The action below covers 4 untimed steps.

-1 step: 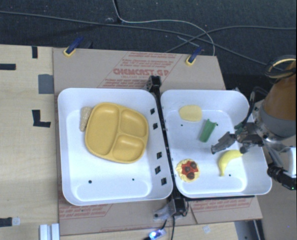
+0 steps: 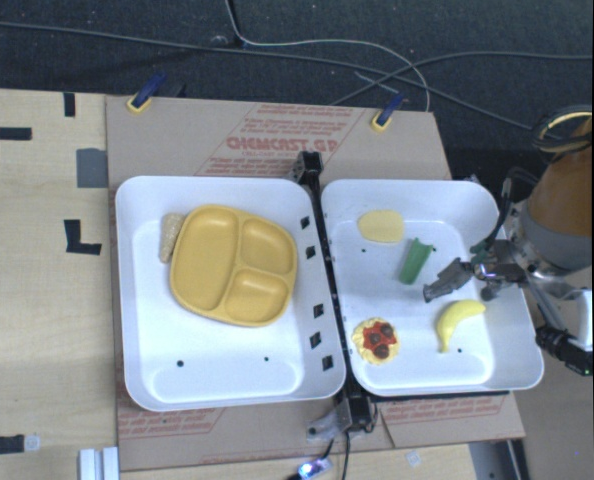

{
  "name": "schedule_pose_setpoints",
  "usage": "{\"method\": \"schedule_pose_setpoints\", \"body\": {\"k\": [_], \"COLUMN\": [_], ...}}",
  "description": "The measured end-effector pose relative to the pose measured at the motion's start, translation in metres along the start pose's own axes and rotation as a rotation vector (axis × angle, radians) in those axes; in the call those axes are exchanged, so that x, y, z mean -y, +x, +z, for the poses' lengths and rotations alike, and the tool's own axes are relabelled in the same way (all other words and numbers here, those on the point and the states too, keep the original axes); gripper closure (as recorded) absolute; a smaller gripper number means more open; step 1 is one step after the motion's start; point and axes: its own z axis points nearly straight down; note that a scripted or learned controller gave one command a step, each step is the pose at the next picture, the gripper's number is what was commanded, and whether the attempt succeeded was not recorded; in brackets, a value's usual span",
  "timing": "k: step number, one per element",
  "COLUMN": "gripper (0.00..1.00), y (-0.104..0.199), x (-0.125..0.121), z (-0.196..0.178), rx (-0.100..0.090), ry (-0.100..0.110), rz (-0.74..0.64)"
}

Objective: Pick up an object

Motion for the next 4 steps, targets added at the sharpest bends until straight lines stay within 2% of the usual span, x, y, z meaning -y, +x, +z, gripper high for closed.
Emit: {"method": "schedule_pose_setpoints", "body": {"k": [1,2,3,4], "gripper": [0.0,0.0,0.0,1.0], "y": [0.011,0.017,0.017,0.021], "x": [-0.003,-0.006,-0.007,-0.01], "z": [0.054,0.115,0.124,0.111], "rx": [-0.002,-0.001,-0.001,-0.007], "ry": [0.004,-0.001,-0.003,-0.009], "rz": [-0.001,0.001,0.0,-0.004]}}
